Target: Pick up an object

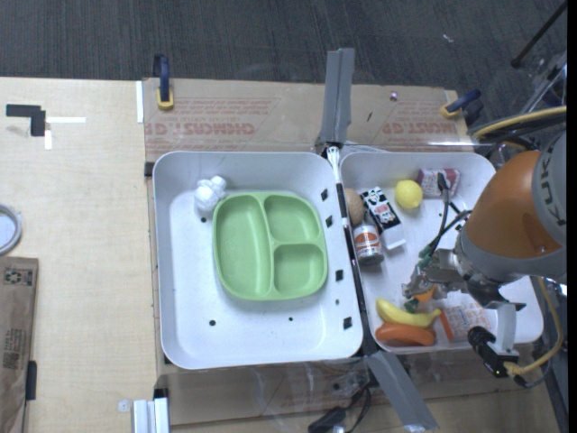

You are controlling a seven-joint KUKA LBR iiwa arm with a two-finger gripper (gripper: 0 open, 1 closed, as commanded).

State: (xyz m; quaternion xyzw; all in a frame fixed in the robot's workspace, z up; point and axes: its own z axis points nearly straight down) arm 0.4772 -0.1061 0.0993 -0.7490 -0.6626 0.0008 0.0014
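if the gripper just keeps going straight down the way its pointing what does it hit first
Most likely the banana, which lies just under the gripper in the right bin. Depth is hard to judge from this slanted view, so the neighbouring orange carrot-like piece is possible.

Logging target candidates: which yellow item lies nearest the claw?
The banana, just below the claw; the lemon sits farther up the right bin.

Green tray (269,244), yellow lemon (408,194), yellow banana (406,313), white bins (171,269)

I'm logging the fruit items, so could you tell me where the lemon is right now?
The lemon lies in the right bin, toward its far side, between the black-and-white carton and a pink packet.
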